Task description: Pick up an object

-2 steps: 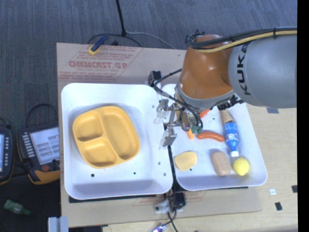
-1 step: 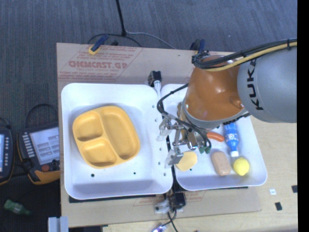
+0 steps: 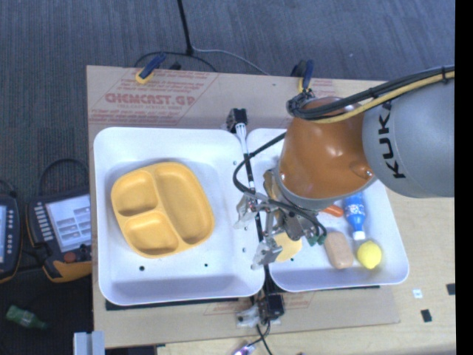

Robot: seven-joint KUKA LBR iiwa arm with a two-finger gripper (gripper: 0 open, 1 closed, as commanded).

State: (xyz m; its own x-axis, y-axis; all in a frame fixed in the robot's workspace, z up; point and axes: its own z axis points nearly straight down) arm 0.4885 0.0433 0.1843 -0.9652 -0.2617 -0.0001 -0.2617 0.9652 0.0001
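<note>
A: Where's the pincer [image 3: 267, 244]?
B: Lower centre, fingers apart over the right white bin [image 3: 392, 276], nothing between them.
A: Nearest pick?
B: The tan oval plastic piece [image 3: 340, 251], just right, long axis running up-down.

Left of the pincer [image 3: 264, 237] we see a divided yellow tray [image 3: 161, 208] of smooth, matt plastic in a glossy white plastic bin [image 3: 118, 148]. To its right lie a shiny yellow lemon [image 3: 369, 254] and a matt tan bread roll [image 3: 339, 250]. The pincer itself looks like bare metal.
</note>
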